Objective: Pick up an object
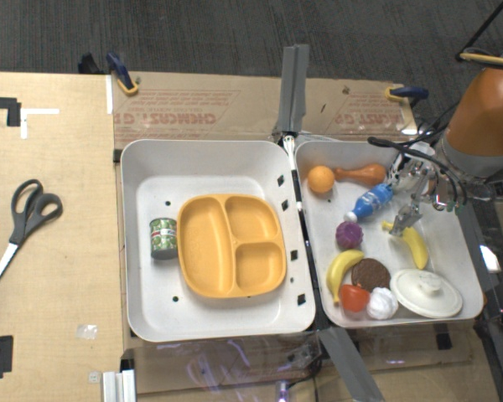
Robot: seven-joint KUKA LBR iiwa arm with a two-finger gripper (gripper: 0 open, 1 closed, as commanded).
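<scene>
Overhead, scissors (21,216) lie on the bench at far left. Next, the left bin (138,166) holds a small can (163,238) touching a yellow divided tray (232,244). Rightward, the right bin (318,153) holds fruit — an orange (320,179), a purple plum (348,235), bananas — and a blue bottle (370,202). The gripper (408,212) hangs just beside that bottle, above a banana (415,246); whether anything sits between its fingers cannot be told.

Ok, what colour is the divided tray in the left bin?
Yellow-orange; the divided tray shows best in the camera view.
</scene>
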